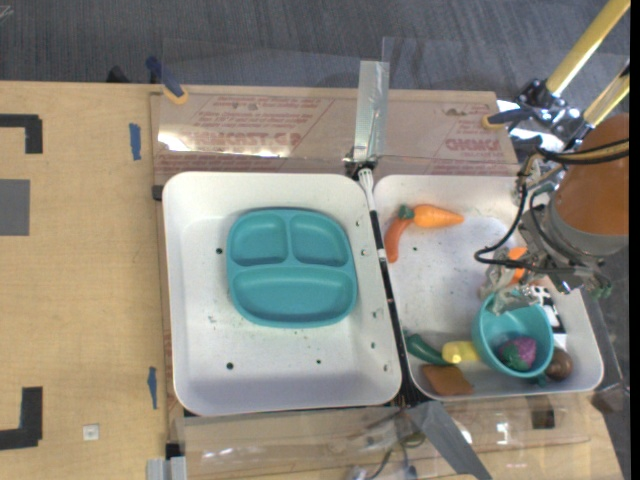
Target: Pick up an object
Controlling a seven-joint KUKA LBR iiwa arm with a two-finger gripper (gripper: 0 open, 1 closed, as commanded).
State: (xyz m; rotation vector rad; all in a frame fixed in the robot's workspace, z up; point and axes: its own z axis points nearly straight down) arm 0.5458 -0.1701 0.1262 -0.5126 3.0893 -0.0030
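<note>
My gripper (516, 286) hangs low over the right side of the right bin (440, 278), just above the rim of a teal bowl (497, 340). The bowl sits near the bin's front right corner and holds a purple and green toy (519, 352). An orange carrot (433, 216) and a red-orange pepper (397, 238) lie at the back left of this bin. Along the front lie a green piece (424, 348), a yellow piece (460, 352) and a brown block (447, 379). A dark brown item (561, 366) rests right of the bowl. Cables hide the gripper's tips.
The left bin (190, 298) holds a teal divided plate (291, 266) at its middle. The orange-banded arm (595, 193) and its cables crowd the right bin's right edge. A raised divider (378, 268) runs between the bins.
</note>
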